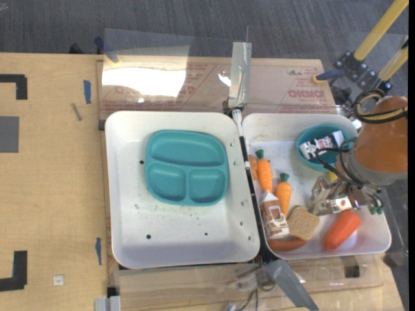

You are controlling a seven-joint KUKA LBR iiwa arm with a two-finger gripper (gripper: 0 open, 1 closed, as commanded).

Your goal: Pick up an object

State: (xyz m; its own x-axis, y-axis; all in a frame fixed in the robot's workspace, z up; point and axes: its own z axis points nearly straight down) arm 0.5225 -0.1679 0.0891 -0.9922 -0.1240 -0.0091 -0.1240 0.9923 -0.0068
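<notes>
Grey arm's gripper (338,199) low in the right shallow white bin (382,241)

Whether its fingers are apart or together I cannot tell; a smooth orange-red toy pepper (341,230) lies just below the gripper; a tan toy bread slice (302,223) sits left of it; two orange toy carrots (275,185) farther left.

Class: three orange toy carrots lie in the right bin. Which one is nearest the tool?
The large carrot at the bin's lower right corner, just below the tool. It shows no green top, unlike the two small carrots beside the divider.
</notes>
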